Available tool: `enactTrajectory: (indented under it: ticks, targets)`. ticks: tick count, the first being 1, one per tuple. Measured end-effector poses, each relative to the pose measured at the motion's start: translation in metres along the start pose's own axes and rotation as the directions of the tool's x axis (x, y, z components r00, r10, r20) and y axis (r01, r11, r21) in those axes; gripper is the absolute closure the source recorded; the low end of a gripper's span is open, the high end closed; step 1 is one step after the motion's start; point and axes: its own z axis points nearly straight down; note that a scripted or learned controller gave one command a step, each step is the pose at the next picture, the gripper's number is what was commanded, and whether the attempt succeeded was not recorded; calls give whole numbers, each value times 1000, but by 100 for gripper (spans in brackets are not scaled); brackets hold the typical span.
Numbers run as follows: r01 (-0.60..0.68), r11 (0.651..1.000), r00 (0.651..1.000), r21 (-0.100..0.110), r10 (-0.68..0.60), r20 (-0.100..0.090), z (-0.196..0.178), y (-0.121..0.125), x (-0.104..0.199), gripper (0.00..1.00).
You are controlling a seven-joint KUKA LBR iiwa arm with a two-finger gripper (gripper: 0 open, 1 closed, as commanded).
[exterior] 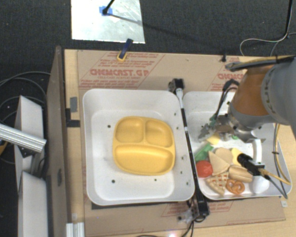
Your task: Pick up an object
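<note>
The right bin (pixel 200 105) holds a cluster of toy food at its near end. There is a red tomato (pixel 203 168), a green piece (pixel 202 154), a small yellow piece (pixel 213 141) and a tan wedge (pixel 220 160). A waffle slice (pixel 217 183), a pretzel (pixel 235 186), a brown bread roll (pixel 240 173) and a white egg (pixel 260 183) lie nearest the front. My gripper (pixel 208 130) hangs low over the middle of this bin, just behind the yellow piece and the green piece. The arm's grey and orange wrist (pixel 251 100) covers the bin's right side.
The left bin (pixel 96 132) holds a yellow divided plate (pixel 143 145) in its middle. A black divider (pixel 184 127) runs between the two bins. The bins rest on a cardboard sheet (pixel 123 68), with cables to the far left.
</note>
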Motion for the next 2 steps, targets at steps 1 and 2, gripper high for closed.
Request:
enactTrajectory:
  ticks: [1, 2]
  targets:
    - [1, 1000, 1000, -12, -1, 1, -16, 4, 0, 100]
    - [8, 1000, 1000, -13, -8, -2, -107, 16, 67, 100]
